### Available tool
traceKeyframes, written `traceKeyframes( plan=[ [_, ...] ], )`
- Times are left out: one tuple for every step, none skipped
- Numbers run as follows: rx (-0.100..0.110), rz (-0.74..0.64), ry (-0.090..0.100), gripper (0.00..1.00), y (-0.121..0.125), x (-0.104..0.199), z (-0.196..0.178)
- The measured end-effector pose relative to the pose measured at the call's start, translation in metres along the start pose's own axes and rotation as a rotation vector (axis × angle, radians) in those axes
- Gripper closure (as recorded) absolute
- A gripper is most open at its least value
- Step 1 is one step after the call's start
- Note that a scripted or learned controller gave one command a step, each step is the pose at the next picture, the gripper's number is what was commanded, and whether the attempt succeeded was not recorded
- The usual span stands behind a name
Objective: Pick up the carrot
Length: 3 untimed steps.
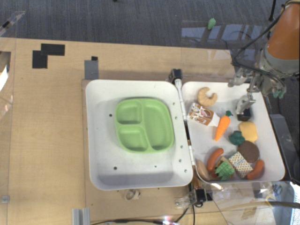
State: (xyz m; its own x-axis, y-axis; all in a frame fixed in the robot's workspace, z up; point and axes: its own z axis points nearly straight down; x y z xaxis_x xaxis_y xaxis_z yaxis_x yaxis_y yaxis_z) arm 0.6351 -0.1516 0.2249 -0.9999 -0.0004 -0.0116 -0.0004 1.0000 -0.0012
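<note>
Orange carrot (pixel 222 127) free | claw (pixel 244 106) nearby, spread unclear | risk: snagging carton (pixel 202 115) or broccoli (pixel 236 138) beside it

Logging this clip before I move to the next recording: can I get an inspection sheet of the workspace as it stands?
Surface: wooden bench bearing left bin and right bin.
Job's things: carrot lies free in the right bin, green top toward the gripper.
Clutter: green divided plate in the left bin; croissant, carton, sausage and other toy foods around the carrot.
Grippers: gripper hovers beside the carrot, holding nothing seen.
Cables: black cables by the arm.
Surroundings: grey carpet.
</note>
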Motion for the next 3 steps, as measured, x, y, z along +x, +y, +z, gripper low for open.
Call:
traceKeyframes(
  plan=[
    [0.001,0.098,-0.007,0.0,-0.023,0.018,0.134],
    [-0.001,0.595,0.0,0.0,0.004,0.007,0.137],
    [-0.001,0.588,-0.01,1.0,0.005,0.003,0.123]
  ],
)
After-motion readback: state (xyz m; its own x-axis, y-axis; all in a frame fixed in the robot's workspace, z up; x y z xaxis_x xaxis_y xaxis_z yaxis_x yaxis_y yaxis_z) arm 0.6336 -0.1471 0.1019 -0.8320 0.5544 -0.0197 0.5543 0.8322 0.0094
